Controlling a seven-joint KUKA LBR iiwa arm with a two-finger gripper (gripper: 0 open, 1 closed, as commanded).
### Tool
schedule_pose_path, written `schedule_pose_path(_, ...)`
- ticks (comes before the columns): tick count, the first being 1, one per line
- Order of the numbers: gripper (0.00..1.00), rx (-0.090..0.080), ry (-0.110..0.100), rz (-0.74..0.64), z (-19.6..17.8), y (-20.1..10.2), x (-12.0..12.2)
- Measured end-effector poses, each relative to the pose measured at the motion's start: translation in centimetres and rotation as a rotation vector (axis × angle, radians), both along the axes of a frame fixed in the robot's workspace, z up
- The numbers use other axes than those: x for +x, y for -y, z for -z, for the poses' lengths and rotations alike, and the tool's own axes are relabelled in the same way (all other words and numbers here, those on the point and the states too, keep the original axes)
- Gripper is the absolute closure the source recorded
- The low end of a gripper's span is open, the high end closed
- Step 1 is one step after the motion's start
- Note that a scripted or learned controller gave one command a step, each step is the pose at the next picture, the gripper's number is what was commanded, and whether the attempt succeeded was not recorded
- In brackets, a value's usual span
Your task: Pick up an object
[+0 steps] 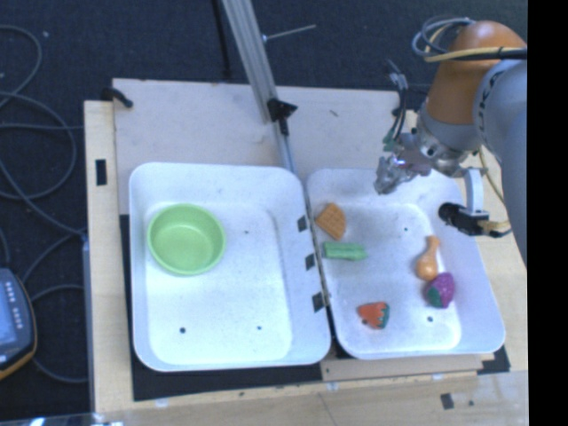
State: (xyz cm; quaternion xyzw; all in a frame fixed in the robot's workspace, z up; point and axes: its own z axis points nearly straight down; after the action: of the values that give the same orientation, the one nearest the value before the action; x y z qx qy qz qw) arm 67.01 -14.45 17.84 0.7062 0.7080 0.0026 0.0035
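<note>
- Two white bins: left bin [160,344] has 1 green bowl [185,238].
- Right bin [479,331] has 5 toys: orange wedge [331,221], green stick [343,252], red-green piece [374,314], tan pear shape [429,257], purple one [440,289].
- Gripper [388,181] above the right bin's far edge, nothing seen in it; can't tell its state.

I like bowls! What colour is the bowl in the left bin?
Light green. The bowl shows best in the camera view from above.
</note>
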Motion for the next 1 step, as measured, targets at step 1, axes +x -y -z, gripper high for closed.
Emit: schedule_pose_path(1, 1.0, 0.0, -0.002, 0.0, -4.63, 0.14, 0.13)
